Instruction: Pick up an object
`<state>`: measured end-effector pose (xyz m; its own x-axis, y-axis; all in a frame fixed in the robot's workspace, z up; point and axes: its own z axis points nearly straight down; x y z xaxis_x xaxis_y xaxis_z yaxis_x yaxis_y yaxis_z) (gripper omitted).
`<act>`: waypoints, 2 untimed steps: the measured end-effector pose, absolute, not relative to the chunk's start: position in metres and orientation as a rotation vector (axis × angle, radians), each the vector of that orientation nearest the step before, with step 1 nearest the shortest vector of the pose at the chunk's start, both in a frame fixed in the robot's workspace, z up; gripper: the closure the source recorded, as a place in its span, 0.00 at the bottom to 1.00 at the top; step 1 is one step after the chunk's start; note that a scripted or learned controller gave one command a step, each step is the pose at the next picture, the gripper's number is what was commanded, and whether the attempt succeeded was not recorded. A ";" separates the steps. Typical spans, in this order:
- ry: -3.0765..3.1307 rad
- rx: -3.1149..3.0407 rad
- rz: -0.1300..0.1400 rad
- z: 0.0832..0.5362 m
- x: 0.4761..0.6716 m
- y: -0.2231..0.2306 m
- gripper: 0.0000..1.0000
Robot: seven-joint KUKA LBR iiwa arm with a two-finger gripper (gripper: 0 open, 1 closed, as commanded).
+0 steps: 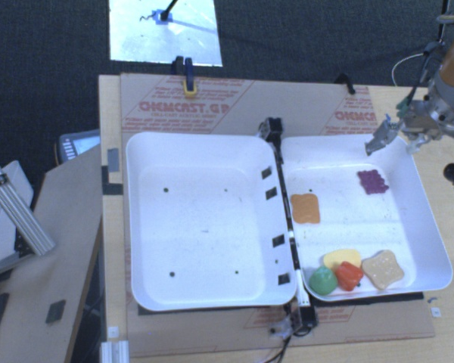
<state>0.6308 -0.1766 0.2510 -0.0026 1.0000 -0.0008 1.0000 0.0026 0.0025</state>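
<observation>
While the pincer [397, 134] hangs over the far right corner of the right bin [427, 203], its two grey fingers stand spread apart with nothing between them. Above it the arm [450, 82] shows at the right edge of the view, grey, with an orange band above the wrist.

All the loose things lie in the right bin. Nearest the pincer is a small purple bunch of grapes [372, 181], on the bin floor below the pincer in the view and a little to its left, apart from it. An orange slab [306, 208] lies further off, close to the bin's left wall and roughly midway along it. Along the near wall four things are clustered, well apart from the pincer: a green ball [322, 280] at the left, a red piece [349, 275] just beside it, a yellow piece [340, 259] behind those two and touching them, and a tan slice of bread [383, 269] at the right.

Beside it, the left bin [136, 203] shares a middle edge joined by black clips [276, 218]. Both bins rest on a cardboard sheet [212, 108] on the table [110, 112].
</observation>
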 end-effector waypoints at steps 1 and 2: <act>2.224 2.210 0.006 0.262 0.632 -0.177 1.00; 2.220 2.196 0.021 0.430 0.665 -0.131 1.00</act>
